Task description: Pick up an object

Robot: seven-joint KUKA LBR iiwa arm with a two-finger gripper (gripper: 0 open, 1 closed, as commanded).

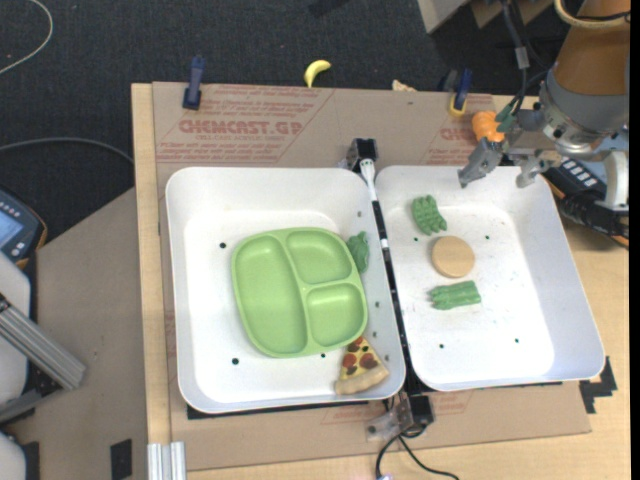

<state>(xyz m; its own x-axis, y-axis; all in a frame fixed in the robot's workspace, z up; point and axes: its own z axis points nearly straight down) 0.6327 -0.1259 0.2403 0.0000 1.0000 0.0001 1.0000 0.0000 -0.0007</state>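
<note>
Overhead, the arm (590,58) enters from 2 o'clock, grey body with the orange band above the wrist. Gripper (503,166) hangs over the far rim of the right bin (560,298), at about 12 o'clock of that bin. Jaws spread: one grey finger (475,166) slants toward 8 o'clock, the other (527,173) points down near the bin's far edge; nothing between them. Right bin holds three loose things. A green ridged piece (428,214) lies at roughly 7 o'clock from the jaws, near but apart from them. A round tan disc (453,257) sits just beyond it at 6 o'clock of that piece, close but not touching. A second green ridged piece (455,295) lies just past the disc, farther again from the jaws. All three rest flat on the bin floor toward its left half. Left bin (200,218) bears a green divided tray (265,298), three compartments. A small green piece (358,251) rests against the tray's rim at 2 o'clock. A pizza slice toy (358,366) lies at the tray's 5 o'clock corner, touching the bin's near wall. On the brown board beyond the bins: a small yellow banana (317,71) at 12 o'clock, and a small orange object (484,123) just beside the wrist.
</note>
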